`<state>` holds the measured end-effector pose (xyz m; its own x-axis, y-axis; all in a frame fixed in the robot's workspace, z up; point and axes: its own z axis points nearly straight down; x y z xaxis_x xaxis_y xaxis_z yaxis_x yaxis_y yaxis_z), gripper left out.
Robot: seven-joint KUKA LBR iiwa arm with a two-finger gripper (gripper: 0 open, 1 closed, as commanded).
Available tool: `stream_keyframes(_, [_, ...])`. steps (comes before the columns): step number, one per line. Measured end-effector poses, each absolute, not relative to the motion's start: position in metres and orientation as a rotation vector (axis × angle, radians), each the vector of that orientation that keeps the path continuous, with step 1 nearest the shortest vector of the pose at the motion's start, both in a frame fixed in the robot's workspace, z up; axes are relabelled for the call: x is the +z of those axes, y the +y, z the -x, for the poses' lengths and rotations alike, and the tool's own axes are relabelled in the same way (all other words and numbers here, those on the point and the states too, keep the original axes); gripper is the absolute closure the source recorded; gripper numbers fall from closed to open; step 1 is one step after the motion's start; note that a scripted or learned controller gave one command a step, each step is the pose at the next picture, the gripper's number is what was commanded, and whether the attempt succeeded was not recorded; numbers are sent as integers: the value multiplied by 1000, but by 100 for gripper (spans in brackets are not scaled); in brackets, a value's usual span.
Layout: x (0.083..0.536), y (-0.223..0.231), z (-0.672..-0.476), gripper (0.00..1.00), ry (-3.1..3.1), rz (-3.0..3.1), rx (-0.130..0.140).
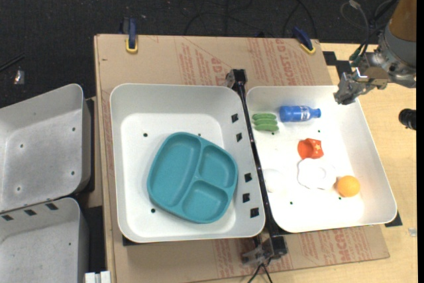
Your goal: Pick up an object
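Arm's gripper point(347, 91) hangs over the top right rim of the right bin point(371, 162), grasping nothing visible.

Whether the jaws are released or clenched cannot be told. The right bin holds 5 things: a blue bottle point(299, 113) with a white cap lying on its side near the top, a green ribbed piece point(264, 121) just left of it, a red-orange lump point(310, 148) below, a white lump point(312, 175) touching under that, and an orange ball point(347, 186) at lower right. The left bin point(132, 109) holds a teal plate point(192, 177) with 3 compartments.
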<state>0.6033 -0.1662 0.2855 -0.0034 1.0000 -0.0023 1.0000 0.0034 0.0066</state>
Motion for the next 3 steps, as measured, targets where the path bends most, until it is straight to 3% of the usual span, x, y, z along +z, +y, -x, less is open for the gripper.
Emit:
stream_keyframes(2, [256,-58,-583,100,2231,-2215,-1])
stream_keyframes(3, [260,-9,-562,100,2232,-2215,0])
